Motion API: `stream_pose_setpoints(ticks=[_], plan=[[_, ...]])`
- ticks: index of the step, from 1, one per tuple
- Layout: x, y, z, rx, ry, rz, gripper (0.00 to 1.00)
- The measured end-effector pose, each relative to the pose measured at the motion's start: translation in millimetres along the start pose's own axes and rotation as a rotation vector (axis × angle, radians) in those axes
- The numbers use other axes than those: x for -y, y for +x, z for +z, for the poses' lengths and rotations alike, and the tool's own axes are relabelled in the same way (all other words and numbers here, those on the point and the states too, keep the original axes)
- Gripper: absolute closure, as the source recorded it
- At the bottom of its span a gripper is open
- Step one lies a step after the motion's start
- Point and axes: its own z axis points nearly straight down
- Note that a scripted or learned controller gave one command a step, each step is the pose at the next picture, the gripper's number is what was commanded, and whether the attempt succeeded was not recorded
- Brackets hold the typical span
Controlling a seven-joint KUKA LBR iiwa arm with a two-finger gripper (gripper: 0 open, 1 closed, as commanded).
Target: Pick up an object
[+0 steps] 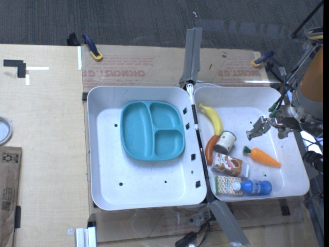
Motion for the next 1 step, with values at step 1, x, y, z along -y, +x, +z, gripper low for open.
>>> stream_pose_setpoints(ticks=[1], plan=[[13.6, -31.3, 125.7, 0.003, -0.008, -0.084, 0.00]])
